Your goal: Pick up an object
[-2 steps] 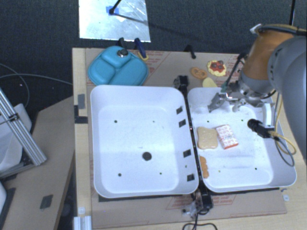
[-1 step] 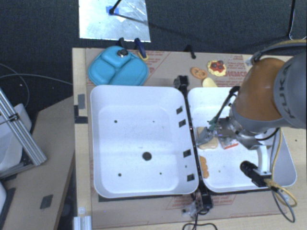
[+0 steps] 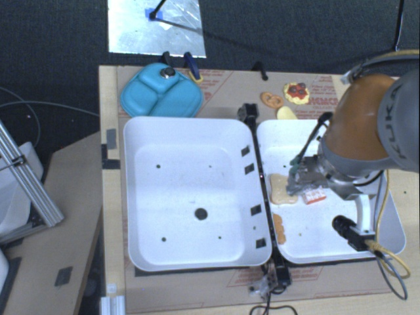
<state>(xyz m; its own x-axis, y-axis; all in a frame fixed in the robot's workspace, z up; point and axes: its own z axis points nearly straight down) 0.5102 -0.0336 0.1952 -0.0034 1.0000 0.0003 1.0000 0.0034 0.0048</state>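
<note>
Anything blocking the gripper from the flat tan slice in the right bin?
Nothing visible does. The gripper hangs right at the edge of the flat tan slice in the right white bin. A small red-and-white packet lies beside the slice, not on it.

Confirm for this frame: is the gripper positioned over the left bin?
No, the gripper hangs over the right bin, close to a pale tan item and a red-and-white item.

the left bin (image 3: 190, 176) and right bin (image 3: 308, 240) look like smooth white plastic, the blue tray (image 3: 161, 94) glossy plastic, the sheet (image 3: 154, 25) dull metal.
</note>
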